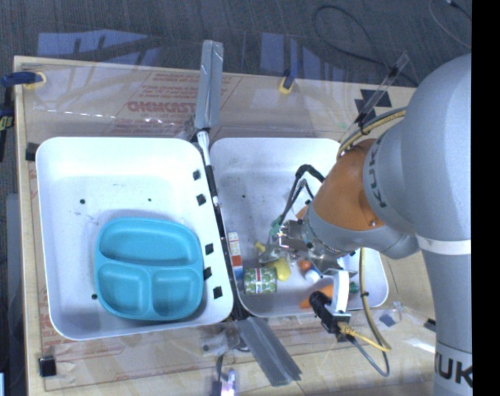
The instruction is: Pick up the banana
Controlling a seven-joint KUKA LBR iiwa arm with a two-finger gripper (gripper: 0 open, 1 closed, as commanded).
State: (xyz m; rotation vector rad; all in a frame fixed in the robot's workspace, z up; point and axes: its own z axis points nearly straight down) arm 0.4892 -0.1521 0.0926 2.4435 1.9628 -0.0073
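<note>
The fingers (280, 238) sit low in the right bin (233, 180), but you cannot tell whether they are open or shut, nor see anything between them. Your banana (278, 269) looks to be the small yellow shape just below them, touching a green-labelled can (260, 281) near the front wall. Judge it light, smooth and curved; take it across the middle.

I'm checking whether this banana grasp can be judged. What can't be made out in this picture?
- gripper: its fingers are hidden under the wrist in the camera view.
- banana: mostly covered by the arm; just a yellow sliver shows.
- Small items in the right bin: too small and crowded to identify.
</note>
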